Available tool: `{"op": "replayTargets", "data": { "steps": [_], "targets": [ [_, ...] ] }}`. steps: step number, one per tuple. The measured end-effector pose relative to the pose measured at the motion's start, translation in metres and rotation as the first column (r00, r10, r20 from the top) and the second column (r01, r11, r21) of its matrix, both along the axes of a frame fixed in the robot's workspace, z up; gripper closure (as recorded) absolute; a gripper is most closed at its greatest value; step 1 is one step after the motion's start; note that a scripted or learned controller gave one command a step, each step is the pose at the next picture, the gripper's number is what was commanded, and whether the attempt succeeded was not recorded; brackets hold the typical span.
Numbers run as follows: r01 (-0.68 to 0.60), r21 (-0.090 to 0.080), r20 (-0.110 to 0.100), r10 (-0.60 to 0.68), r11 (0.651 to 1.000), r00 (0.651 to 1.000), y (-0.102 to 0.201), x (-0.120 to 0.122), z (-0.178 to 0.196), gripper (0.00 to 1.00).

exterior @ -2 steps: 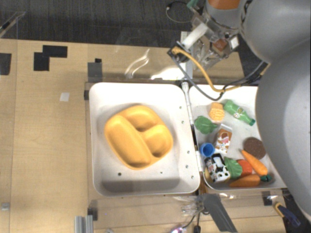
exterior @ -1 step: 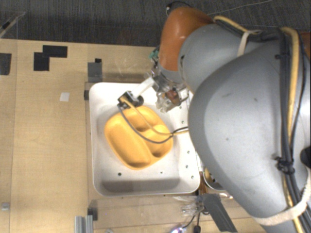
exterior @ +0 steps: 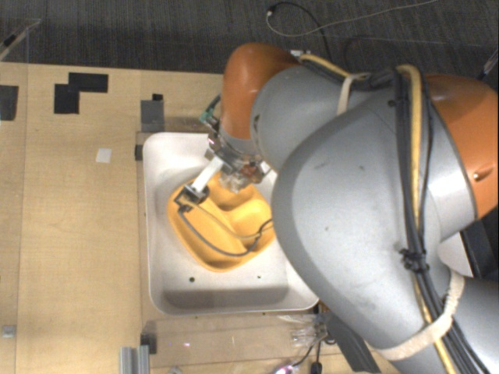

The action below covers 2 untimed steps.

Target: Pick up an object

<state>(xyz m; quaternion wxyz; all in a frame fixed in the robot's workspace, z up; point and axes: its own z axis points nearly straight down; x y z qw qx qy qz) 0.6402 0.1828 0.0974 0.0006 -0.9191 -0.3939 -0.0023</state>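
A single camera hangs above the bench (exterior: 70, 232) and looks down at a slant, so the dark floor (exterior: 140, 14) runs across the top of the frame. It sits close to the work: the arm (exterior: 366, 209), reaching in from the right, bulks large and near the lens and covers most of that side. One white bin (exterior: 160, 232) lies near the middle of the frame, partly behind the arm. The bench's left part stretches away in plain sight.
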Motion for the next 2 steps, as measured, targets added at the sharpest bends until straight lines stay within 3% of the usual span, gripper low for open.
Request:
{"op": "replayTargets", "data": {
  "steps": [1,2],
  "targets": [
    [0.055,0.0,0.0,-0.055,0.998,0.998,-0.04,-0.024,0.223,1.0],
    [0.333,0.002,0.0,-0.333,0.943,0.943,-0.052,0.02,0.284,1.0]
  ]
}}
